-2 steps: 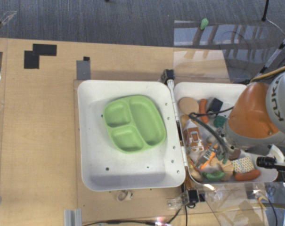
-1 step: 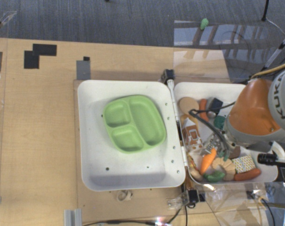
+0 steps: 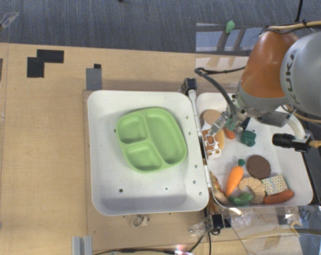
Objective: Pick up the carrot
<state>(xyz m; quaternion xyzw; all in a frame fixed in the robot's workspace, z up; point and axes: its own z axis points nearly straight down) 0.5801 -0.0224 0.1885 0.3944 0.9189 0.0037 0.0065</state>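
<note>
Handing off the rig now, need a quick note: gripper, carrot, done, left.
Gripper: low over the upper left part of the right bin; nothing seen between its fingers.
Carrot: lying in the right bin's lower part, beside a brown disc, apart from the gripper.
Left bin: holds a green tray.
Done: no pick yet.
Left: move over the carrot, grasp, lift.

The carrot (image 3: 234, 178) lies in the right bin (image 3: 303, 187) among other toy foods, just left of a brown disc (image 3: 258, 166). The gripper (image 3: 227, 124) hangs over that bin's upper left part, apart from the carrot. A green divided tray (image 3: 150, 139) sits in the left bin (image 3: 104, 190).
</note>
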